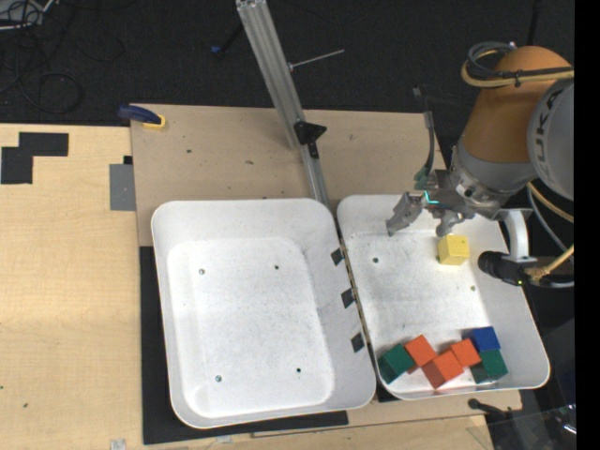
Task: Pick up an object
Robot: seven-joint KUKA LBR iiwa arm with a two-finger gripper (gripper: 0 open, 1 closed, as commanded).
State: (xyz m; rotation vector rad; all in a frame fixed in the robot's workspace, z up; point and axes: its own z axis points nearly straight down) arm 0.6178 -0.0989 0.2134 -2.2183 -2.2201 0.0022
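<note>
Currently, two shallow white bins are seen side by side on the bench [234, 148]. The left bin [248, 307] is the larger in the view; the right bin [422, 289] holds all the objects.

The arm [511, 111] is seen reaching in from the right, with its orange band above the grey wrist. The gripper [427, 216] is positioned over the far part of the right bin. Its two fingers [405, 214] are seen spread apart, and nothing is held between them.

A yellow block [454, 249] is located in the right bin, just beside the gripper on its near right side. Whether the nearer finger touches the block cannot be told; the block is not between the fingers.

The remaining blocks are grouped at the near edge of the right bin, well apart from the gripper:

- A green block [396, 361] is placed at the left end of the group.
- An orange block [420, 349] is set just beside it.
- Further orange blocks [450, 361] are clustered in the middle, touching one another.
- A blue block [484, 338] is placed at the right, with a dark green block [489, 367] just in front of it.

An aluminium rail [277, 73] is seen rising at a slant from the seam between the bins. A blue and yellow clamp [141, 115] is located at the far left corner of the bench.
</note>
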